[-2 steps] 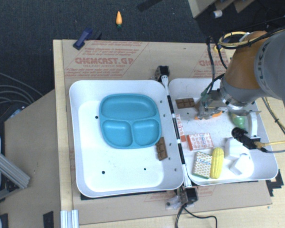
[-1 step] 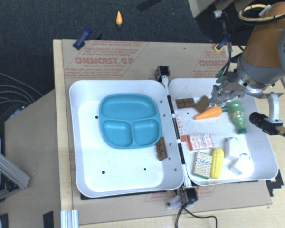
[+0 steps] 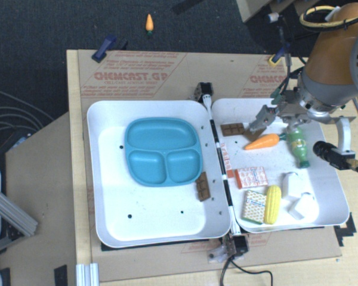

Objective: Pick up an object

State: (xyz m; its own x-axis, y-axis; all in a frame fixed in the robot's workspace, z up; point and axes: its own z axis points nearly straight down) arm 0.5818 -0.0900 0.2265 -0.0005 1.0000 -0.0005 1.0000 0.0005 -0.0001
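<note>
My gripper (image 3: 278,126) hangs over the back of the right bin (image 3: 334,210) and is open. One grey finger (image 3: 259,120) reaches toward the bin's left side, and nothing sits between the fingers. An orange carrot (image 3: 262,141) lies just below the gripper. To the carrot's right a green bottle (image 3: 298,147) lies beside the gripper. A brown chocolate bar (image 3: 231,128) rests at the bin's back left. Nearer the front are a red-and-white box (image 3: 251,177), a corn cob (image 3: 272,204), a patterned packet (image 3: 254,206) and white items (image 3: 299,196).
The left bin (image 3: 107,207) holds a blue divided plate (image 3: 163,151) and a small brown chocolate piece (image 3: 202,187) near the divider. The grey and orange arm (image 3: 334,52) comes in from the upper right. A black fitting (image 3: 331,154) juts over the right bin's edge.
</note>
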